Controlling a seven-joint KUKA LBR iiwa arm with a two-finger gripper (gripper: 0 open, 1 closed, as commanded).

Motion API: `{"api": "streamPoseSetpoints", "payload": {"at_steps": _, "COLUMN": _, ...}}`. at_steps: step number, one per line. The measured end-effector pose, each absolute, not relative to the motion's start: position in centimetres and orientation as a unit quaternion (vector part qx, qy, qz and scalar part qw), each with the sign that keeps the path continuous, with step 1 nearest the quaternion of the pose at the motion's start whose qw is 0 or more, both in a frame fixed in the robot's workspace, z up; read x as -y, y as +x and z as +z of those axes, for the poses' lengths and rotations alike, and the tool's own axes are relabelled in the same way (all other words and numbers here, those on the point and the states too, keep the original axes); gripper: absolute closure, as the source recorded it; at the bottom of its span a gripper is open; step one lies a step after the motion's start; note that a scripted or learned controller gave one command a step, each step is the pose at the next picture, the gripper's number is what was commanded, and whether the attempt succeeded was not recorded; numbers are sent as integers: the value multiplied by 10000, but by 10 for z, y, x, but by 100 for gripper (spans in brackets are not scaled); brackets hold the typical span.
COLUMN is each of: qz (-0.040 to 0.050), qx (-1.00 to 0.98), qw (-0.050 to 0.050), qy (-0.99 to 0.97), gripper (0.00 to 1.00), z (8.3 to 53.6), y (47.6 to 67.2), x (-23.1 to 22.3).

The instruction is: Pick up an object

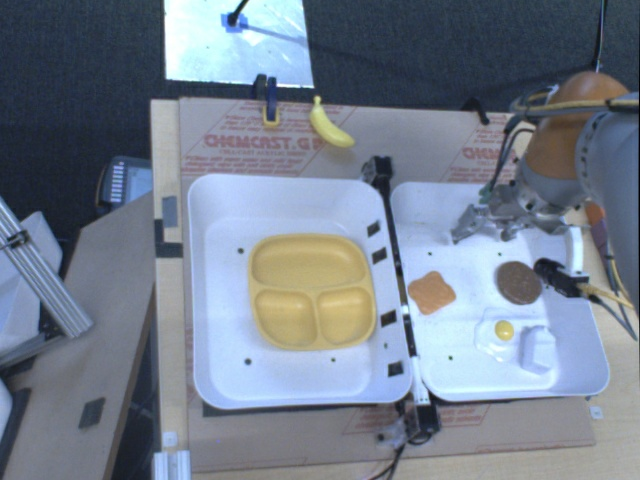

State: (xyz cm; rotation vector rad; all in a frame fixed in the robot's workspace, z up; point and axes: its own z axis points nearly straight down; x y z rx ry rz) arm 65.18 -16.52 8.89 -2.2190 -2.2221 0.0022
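Note:
The right bin [450, 378] holds a flat orange toast-like piece [431, 292], a brown round patty [519, 282], a toy fried egg [499, 331] and a small white block [537, 349]. My gripper [468, 228] hangs over the bin's far part, pointing left and down, above and to the right of the orange piece and apart from it. Nothing shows in its grasp. The grey arm with its orange band [590, 93] reaches in from the right.
The left bin [215, 368] holds a yellow divided plate [308, 290]. A toy banana [330, 126] and a yellow clamp [270, 103] lie on the cardboard behind the bins. A black divider [390, 268] runs between the bins. Cables trail by the patty [565, 276].

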Motion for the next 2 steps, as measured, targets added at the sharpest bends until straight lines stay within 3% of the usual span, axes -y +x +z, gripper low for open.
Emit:
{"api": "streamPoseSetpoints", "payload": {"at_steps": 1, "qz": -15, "qx": 7079, "qw": -29, "qy": -7063, "gripper": 100, "z": 104, "y": 654, "x": 166}}
{"api": "streamPoseSetpoints", "payload": {"at_steps": 2, "qz": -18, "qx": 7085, "qw": -28, "qy": -7057, "gripper": 100, "z": 149, "y": 657, "x": 164}}
